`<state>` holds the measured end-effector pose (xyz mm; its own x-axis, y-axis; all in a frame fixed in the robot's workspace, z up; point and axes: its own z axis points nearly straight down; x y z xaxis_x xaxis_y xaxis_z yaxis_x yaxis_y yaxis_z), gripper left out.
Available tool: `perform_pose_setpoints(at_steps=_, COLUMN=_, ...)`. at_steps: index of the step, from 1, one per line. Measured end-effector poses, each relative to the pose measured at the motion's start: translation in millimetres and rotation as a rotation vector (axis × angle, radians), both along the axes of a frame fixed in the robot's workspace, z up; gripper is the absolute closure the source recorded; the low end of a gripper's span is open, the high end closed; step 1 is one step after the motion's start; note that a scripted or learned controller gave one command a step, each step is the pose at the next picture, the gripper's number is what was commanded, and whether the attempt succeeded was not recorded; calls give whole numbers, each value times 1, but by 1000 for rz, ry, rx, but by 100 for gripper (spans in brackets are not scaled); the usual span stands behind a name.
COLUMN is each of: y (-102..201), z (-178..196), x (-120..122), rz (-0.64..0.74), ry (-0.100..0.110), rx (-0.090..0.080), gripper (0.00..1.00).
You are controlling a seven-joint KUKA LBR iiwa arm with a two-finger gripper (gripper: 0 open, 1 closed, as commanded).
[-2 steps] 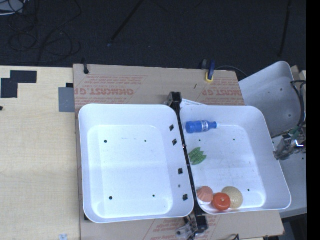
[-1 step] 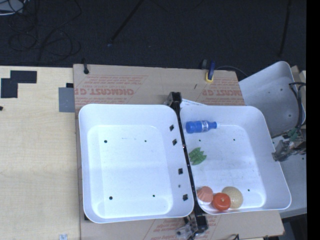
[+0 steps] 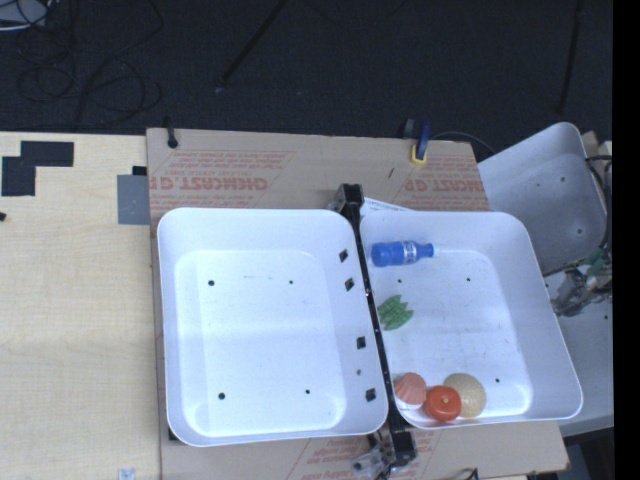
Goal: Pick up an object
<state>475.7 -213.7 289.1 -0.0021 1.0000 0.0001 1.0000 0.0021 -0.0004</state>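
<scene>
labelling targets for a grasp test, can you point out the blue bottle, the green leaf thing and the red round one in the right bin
blue bottle (image 3: 398, 254), camera view, middle of its body
green leafy piece (image 3: 394, 313), camera view, its centre
red round object (image 3: 443, 403), camera view, its top face

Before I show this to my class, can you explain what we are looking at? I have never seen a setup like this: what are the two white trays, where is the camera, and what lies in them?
The one camera looks down at a slant on a bench holding two shallow white bins side by side. This rig belongs to a robot arm with a two-finger gripper, meant to pick up an object. The right bin holds a blue bottle lying on its side near the back, a small green piece in the middle, and three round items clustered at the front: pinkish, red and pale yellow. The left bin sits beside it, on brown cardboard.
</scene>
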Motion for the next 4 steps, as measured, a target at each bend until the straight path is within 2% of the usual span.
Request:
perform_pose_setpoints(at_steps=2, y=1, z=-27, x=0, rz=-5, ry=5, rx=2, gripper=100)
perform_pose_setpoints(at_steps=4, y=0, z=-10, x=0, rz=-1, ry=0, rx=0, gripper=100)
